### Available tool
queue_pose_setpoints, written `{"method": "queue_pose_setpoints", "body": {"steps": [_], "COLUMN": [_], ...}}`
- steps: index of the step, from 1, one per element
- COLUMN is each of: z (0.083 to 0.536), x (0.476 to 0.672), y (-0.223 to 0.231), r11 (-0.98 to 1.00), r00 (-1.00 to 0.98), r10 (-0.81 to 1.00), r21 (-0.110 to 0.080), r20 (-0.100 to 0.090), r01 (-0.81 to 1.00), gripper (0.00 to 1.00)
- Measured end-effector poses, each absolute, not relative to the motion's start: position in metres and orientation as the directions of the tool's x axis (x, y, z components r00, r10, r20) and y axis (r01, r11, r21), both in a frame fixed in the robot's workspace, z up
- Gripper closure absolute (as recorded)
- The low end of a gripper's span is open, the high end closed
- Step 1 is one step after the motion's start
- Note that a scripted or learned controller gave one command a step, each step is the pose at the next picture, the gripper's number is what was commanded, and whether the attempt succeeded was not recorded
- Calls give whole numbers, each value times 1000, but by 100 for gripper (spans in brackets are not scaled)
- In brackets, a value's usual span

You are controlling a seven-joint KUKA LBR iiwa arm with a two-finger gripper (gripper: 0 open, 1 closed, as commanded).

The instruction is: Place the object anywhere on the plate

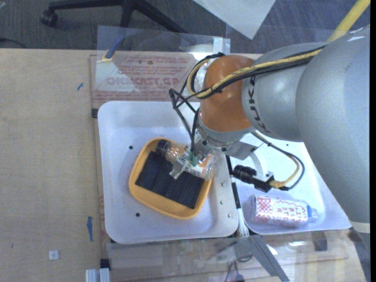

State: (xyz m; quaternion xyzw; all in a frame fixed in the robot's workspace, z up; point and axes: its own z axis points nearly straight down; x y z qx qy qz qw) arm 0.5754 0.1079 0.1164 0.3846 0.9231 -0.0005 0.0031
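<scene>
A yellow plate lies in the left bin, with a flat black rectangular object resting on it. A small clear bottle with a dark cap lies tilted across the plate's upper right rim. My gripper is low over that bottle, right at its middle, and covers part of it. The arm's orange band and grey body hide the bin's upper right corner.
In the right bin, near its front edge, lies a red-and-white patterned tube. A reddish printed board sits behind the left bin. The bin divider runs just right of the plate.
</scene>
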Motion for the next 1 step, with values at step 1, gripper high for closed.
{"method": "queue_pose_setpoints", "body": {"steps": [1], "z": [107], "x": [521], "y": [107], "r11": [668], "r00": [-668], "r10": [744], "r21": [21], "r20": [-19], "r01": [744], "gripper": [0]}}
